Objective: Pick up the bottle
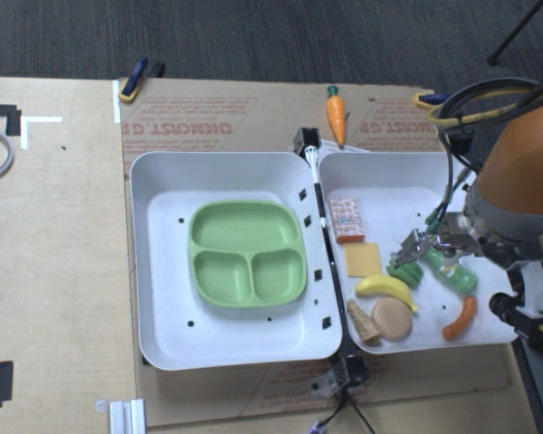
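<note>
The green bottle [458,278] lies on its side in the right bin [389,174], towards its right edge, with its pale neck pointing up-left. My gripper [423,245] hangs low over the bin just left of the bottle's neck, between it and a dark green ridged item [405,272]. The arm's orange band [523,161] and grey wrist hide the bin's right side. Whether anything is in the gripper is not visible.
The right bin also holds a pink-and-white box [347,218], a cheese slice [363,260], a banana [386,287], a bun [392,318] and a sausage [460,318]. A green divided plate [249,253] sits in the left bin [154,269]. A carrot [335,116] lies behind the bins.
</note>
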